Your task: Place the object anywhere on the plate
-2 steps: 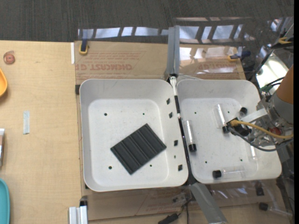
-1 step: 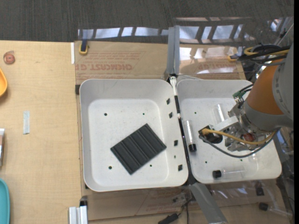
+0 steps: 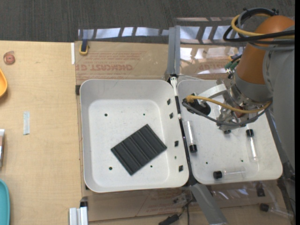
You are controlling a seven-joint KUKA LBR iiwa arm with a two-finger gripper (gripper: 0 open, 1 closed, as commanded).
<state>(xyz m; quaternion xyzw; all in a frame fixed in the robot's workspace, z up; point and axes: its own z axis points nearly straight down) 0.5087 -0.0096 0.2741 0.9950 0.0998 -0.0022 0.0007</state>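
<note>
The plate (image 3: 139, 149) is a black ribbed rectangle lying at a slant in the left white bin (image 3: 91, 125). In the right bin (image 3: 267, 170) lie three clear tubes with black caps: one (image 3: 191, 136) along the left wall, one (image 3: 251, 144) at the right, one (image 3: 229, 174) by the front wall. My gripper (image 3: 228, 124) hangs low over the middle of the right bin, between the left and right tubes. A yellow cable and a black part (image 3: 199, 106) stick out to its left. What is under the gripper is hidden.
A brown cardboard sheet (image 3: 122, 62) lies behind the bins. A wooden tabletop (image 3: 37, 125) stretches to the left, with an orange item (image 3: 2, 86) and a teal item (image 3: 3, 205) at its edge. The arm's grey body (image 3: 281, 78) covers the right bin's far right side.
</note>
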